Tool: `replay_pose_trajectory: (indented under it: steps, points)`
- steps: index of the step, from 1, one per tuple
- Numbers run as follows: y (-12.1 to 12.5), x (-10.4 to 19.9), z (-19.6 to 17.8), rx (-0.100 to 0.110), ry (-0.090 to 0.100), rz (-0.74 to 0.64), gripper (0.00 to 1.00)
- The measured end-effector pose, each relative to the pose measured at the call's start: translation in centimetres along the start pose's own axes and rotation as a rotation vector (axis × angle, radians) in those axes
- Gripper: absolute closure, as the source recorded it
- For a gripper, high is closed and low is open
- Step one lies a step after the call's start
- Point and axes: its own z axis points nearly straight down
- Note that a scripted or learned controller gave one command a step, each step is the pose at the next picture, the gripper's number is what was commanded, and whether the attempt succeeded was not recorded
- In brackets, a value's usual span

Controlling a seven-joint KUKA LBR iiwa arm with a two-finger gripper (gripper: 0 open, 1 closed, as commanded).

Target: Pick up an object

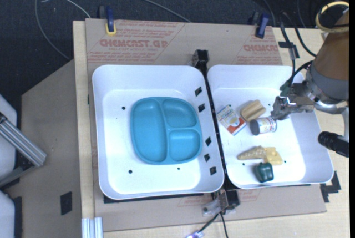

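Pincer (282, 107) beside small can (264, 126) in right bin (310, 167); jaw state unreadable. Judgement: centre over can, descend straight, avoid neighbouring tan block (251, 110)

The right bin (310, 145) holds five items: a red-and-white carton (229, 119) lying flat at left, a tan block (251, 110) beside it, a small grey-capped jar (263, 126) on its side, a yellow wedge (258, 153), and a dark green object (263, 172) touching the wedge
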Motion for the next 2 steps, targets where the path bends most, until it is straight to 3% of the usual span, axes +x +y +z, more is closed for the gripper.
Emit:
replay_pose_trajectory:
  steps: [2]
  points:
    - [3.0, 10.0, 1.9, 0.003, 0.002, -0.005, 1.0]
